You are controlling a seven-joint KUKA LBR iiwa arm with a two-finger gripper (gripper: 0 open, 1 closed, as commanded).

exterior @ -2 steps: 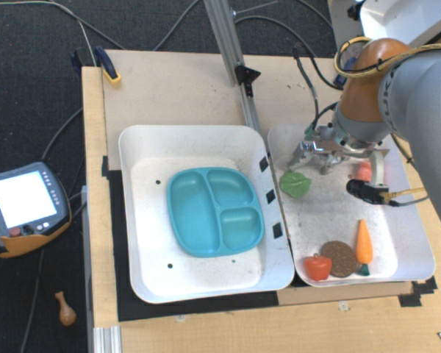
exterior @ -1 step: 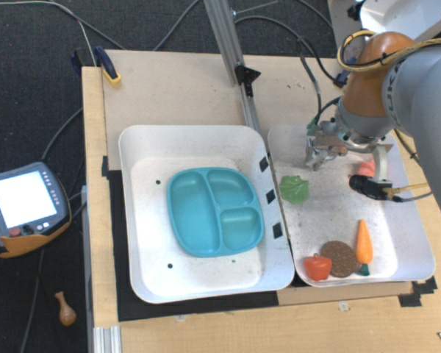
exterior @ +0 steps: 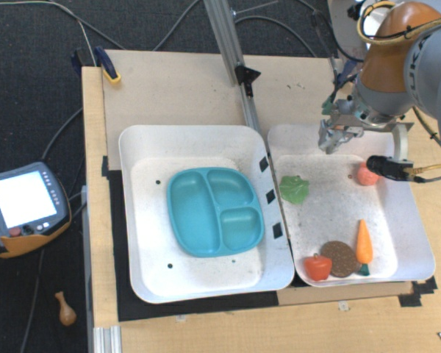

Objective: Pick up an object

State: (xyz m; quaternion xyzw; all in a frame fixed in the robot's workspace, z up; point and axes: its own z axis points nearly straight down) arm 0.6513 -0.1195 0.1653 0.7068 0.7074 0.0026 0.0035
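- Your bench point(exterior: 176, 79) carries two white bins; the right bin point(exterior: 419, 252) holds the objects.
- Your gripper point(exterior: 332, 143) hangs at its upper edge; grip unreadable.
- Green toy point(exterior: 294, 189) lies lower left of it, pink one point(exterior: 366, 175) lower right.

Grey arm point(exterior: 430, 65), orange wrist band point(exterior: 386, 61)

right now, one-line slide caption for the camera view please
Grey KUKA arm's gripper hovers over the right white bin of toy foods; a blue divided plastic tray sits in the left white bin.
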